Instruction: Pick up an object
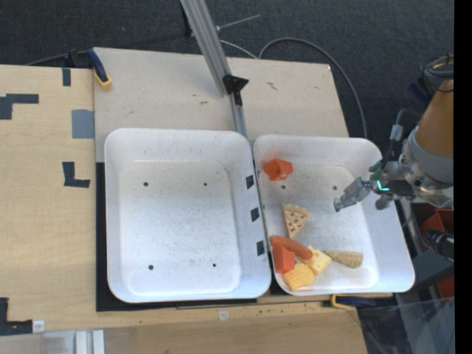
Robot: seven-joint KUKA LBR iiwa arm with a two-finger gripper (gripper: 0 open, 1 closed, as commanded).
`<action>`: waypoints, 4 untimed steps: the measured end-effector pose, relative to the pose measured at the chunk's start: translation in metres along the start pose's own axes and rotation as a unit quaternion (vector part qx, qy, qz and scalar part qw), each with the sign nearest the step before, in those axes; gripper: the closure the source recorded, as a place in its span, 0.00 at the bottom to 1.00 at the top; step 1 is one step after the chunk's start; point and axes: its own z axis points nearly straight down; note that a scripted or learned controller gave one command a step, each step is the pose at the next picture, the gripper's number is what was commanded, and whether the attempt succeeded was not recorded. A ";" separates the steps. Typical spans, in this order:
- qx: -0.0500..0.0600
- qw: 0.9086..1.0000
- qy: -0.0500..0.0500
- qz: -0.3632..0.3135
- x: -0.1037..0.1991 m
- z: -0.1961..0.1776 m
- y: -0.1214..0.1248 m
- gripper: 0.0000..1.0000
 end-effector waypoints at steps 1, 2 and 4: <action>-0.002 1.000 0.000 -0.001 0.000 -0.002 0.001 0.00; 0.001 1.000 0.000 0.000 -0.001 0.044 0.006 0.00; 0.002 1.000 0.001 0.000 0.003 0.133 0.006 0.00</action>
